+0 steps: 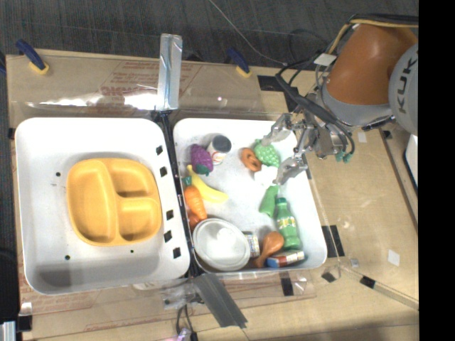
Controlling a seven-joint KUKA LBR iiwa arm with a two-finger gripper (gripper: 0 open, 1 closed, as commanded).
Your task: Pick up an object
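The left white bin holds a yellow divided tray, which lies flat near its middle. The two bins stand side by side on a wooden desk. A sheet of clear plastic covers the desk behind the bins. Two blue clamps hold the far edge of this sheet, one at the left corner and one near the middle. A strip of silver tape stands upright between the bins. A thin cable runs over the dark floor behind the desk
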